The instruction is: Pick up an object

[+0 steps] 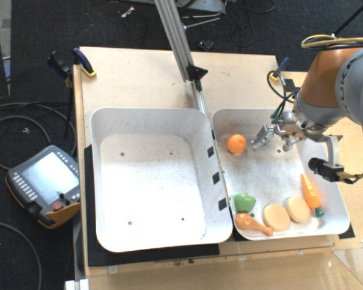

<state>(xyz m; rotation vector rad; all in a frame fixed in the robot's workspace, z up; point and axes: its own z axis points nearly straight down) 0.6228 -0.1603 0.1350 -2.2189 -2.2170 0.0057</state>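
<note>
— Over right bin (254, 174), upper part: pincer (265, 135) hovering low, finger state impossible to tell, nothing seen between them.
— Target sitting where?
— Orange ball (236, 144) lying just left of pincer, near the divider. Carrot (311, 192), two round discs (288, 214), green piece (244, 202) resting along the lower edge.
— Risks?
— Probably nudging the ball, sending it rolling toward the wall; closing on air if descending off-centre.

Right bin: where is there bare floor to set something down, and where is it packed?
Bare floor runs through the middle of the right bin, between the orange ball and the front row. The front edge is crowded: green pepper, drumstick, two round buns, carrot. The gripper hangs by the ball.
</note>
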